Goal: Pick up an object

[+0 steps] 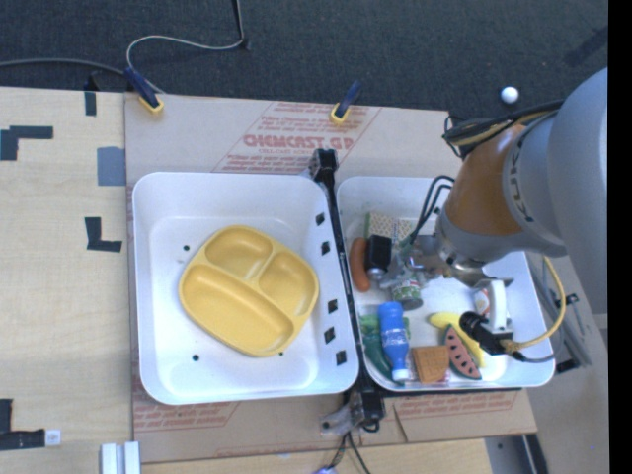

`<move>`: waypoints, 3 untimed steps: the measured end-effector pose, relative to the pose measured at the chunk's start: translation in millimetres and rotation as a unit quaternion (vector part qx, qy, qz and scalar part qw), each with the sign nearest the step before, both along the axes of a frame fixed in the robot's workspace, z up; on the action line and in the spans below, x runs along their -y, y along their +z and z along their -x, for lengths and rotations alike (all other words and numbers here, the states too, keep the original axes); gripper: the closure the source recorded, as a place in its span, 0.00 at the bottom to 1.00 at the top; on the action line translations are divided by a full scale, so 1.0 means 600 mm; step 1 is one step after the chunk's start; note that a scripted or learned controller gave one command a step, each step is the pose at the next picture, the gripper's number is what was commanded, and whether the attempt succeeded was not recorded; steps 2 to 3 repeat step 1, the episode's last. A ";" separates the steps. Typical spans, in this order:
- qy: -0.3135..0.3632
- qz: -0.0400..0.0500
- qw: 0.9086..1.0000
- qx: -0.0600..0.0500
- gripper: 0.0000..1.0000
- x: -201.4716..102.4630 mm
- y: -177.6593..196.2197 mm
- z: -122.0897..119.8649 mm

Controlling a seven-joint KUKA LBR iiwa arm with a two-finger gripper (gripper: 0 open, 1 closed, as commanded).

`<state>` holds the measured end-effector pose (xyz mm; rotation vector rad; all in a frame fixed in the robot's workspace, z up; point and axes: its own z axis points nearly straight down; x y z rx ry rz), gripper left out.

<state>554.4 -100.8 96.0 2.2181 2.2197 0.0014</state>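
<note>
Arm bent low over the right bin, its end effector down among the toys.

The grey arm with its orange band reaches in from the right. I cannot tell whether the end effector is wide or narrow. Around it lie a blue bottle, a watermelon slice, a banana, a brown square and an orange piece. The left bin on the worktop holds a yellow divided plate.

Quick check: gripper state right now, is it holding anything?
Gripper: low in the right bin among the toys; open or closed cannot be told, nothing seen held.
</note>
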 end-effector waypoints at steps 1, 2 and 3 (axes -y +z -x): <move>0.001 -0.001 1.000 -0.002 1.00 -0.092 0.147 0.051; 0.001 -0.001 1.000 -0.002 1.00 -0.092 0.147 0.051; 0.001 -0.001 1.000 -0.002 1.00 -0.092 0.147 0.051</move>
